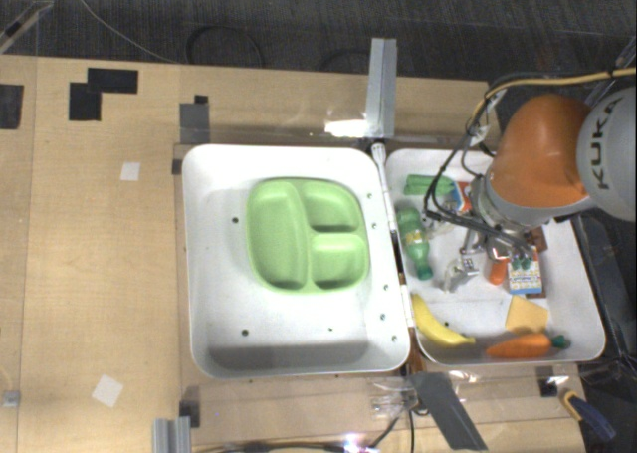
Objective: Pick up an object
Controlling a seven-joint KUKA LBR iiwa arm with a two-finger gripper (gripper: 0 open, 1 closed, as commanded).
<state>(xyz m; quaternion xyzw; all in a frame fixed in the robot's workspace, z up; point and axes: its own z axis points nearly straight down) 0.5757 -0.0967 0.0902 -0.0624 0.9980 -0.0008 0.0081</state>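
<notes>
objects for picking lie in the right bin [587, 294], where the gripper [460, 274] hangs low over the bin floor, near the middle of the heap. whether it is open or closed cannot be told from this view, and nothing is seen held in it. above it the grey arm [609, 157] with its orange band [537, 157] reaches in from the right and covers the upper middle of that bin; dark cables loop beside the wrist. just left of the gripper a green bottle [415, 242] lies along the bin's left wall. just right of it a small printed box [524, 272] rests flat. nearer the front edge lie a banana [436, 324] at the left, a yellow wedge [527, 315] at the right, and a carrot [520, 345] along the front wall, its green end pointing right. a green packet [422, 185] sits at the back left corner. left bin [214, 262], beside the right one and touching it along the shared wall, holds a green divided tray [304, 233] with three compartments, lying flat near its centre. both bins rest on a wooden bench [90, 272].
</notes>
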